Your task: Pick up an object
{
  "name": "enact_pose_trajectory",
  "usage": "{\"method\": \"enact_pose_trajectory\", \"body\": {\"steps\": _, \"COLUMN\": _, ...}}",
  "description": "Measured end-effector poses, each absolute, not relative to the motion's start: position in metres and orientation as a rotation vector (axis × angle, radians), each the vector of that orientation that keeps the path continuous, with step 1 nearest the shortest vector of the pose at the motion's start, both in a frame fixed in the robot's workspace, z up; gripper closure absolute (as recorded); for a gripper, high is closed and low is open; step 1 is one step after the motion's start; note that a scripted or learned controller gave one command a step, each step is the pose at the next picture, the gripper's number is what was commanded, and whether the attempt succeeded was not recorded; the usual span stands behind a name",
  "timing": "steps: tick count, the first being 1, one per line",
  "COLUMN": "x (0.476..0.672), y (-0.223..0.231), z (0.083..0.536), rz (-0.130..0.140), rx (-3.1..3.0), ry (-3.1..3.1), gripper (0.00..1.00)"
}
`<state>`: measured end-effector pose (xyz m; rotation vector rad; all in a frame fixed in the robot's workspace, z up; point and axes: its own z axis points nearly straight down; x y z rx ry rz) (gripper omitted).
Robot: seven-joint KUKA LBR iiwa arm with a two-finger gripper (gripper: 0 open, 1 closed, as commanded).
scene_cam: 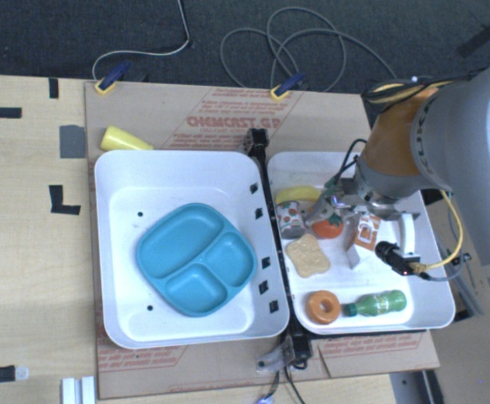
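Over the right bin (444,303) your gripper (336,213) hangs low among the tomato (329,228), banana (296,194) and toast (308,257), jaw state impossible to tell, so you're likely mid-reach and next need a centred close on 1 item.

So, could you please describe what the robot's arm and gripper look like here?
The arm is bulky, rounded and smooth grey, with a broad orange band above the wrist. Below that sits a metallic gripper assembly with small coloured details. A yellow cable loops along the arm's side, and a thin black cable runs near the wrist.
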<state>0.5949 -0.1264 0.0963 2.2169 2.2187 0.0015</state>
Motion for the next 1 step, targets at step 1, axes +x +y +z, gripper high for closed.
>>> {"method": "enact_pose_trajectory", "body": {"steps": 1, "x": 0.5728, "y": -0.0769, "z": 0.2135, "rz": 0.002, "rx": 2.218, "ry": 2.223, "gripper": 1.0}}
